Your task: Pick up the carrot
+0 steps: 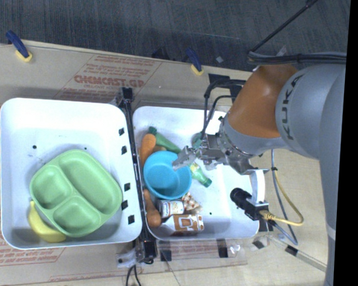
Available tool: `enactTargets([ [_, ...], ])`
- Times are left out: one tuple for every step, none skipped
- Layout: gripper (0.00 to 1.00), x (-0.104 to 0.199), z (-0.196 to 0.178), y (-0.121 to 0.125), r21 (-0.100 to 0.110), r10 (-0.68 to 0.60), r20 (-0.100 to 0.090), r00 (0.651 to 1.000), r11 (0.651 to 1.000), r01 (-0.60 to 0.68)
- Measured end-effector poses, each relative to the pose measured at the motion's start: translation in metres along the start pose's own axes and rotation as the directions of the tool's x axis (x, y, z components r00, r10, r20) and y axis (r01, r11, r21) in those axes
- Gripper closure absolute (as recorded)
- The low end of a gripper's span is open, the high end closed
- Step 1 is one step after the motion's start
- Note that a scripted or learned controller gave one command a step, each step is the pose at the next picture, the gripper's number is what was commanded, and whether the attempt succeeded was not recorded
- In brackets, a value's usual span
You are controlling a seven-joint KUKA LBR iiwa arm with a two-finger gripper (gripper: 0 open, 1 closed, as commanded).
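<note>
The orange carrot (147, 147) lies in the right bin (223, 217) against its left wall, with a dark green top (165, 143) pointing right. A blue bowl (165, 172) sits just below it, touching it. My gripper (187, 160) hangs over the bowl's upper right rim, right of the carrot and apart from it. Nothing shows in its grasp. The grey arm with its orange band (263, 108) covers the bin's upper right part.
An orange-brown long item (152, 211) and a brown packet (183, 221) lie below the bowl. A light green piece (202, 177) rests to the bowl's right. The left bin (16, 129) holds a green divided plate (76, 190) over a yellow object (41, 226).
</note>
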State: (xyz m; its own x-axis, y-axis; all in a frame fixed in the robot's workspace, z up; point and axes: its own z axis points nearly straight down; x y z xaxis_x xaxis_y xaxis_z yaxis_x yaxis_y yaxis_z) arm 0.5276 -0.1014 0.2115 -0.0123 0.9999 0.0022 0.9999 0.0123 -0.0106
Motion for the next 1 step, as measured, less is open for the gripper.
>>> enactTargets([
  [0.0,-0.0023,0.1073,0.0795,-0.011,0.014,0.007,1.0,1.0,-0.014],
])
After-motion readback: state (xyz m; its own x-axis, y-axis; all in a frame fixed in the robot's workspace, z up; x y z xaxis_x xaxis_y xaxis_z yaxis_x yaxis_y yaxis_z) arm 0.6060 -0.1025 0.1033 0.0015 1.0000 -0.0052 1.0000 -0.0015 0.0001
